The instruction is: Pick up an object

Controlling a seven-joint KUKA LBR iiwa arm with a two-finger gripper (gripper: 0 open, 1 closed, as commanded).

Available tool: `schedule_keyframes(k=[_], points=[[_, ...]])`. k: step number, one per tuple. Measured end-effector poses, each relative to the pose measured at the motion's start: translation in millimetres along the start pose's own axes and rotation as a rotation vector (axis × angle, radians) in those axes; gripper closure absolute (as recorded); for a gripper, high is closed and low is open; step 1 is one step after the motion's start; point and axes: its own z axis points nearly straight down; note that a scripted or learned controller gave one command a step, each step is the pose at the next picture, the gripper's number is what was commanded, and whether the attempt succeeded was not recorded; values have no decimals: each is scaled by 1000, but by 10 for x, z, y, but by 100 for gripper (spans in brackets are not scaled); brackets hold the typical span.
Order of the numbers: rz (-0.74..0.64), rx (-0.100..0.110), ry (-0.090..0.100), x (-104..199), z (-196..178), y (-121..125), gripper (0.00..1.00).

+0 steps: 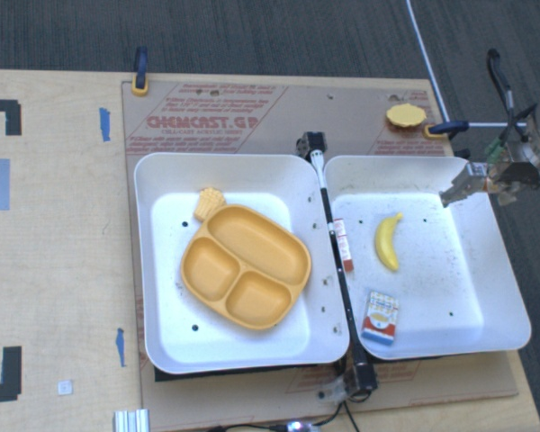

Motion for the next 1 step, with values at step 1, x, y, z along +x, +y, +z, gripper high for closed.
schedule_keyframes(k=[1], points=[[0, 0, 0, -162, 1598, -6, 0]])
